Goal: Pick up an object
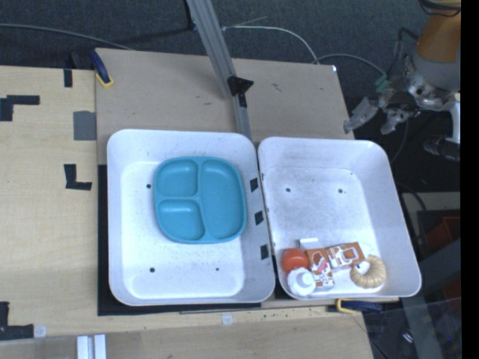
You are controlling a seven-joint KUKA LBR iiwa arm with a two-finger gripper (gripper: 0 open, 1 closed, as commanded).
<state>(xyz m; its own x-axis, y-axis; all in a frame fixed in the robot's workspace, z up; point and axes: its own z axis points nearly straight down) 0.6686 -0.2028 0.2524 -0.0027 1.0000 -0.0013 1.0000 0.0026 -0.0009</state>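
The gripper (372,117) is hanging outside the bins, toward two o'clock from the right bin (389,200), with its fingers spread apart and nothing between them. In that bin's five o'clock corner, an orange ball (293,259), a white cap (301,282), an orange-and-white packet (334,263) and a tan ring (369,271) are lying clustered together. A blue divided plate (200,200) is sitting in the left bin (131,275).

Pale wooden table (172,88) with black tape marks, left white bin (120,223) and right white bin (389,200) touching side by side on it, slanted metal bar (213,40) above the bins, thin cables (292,36) trailing across the top edge
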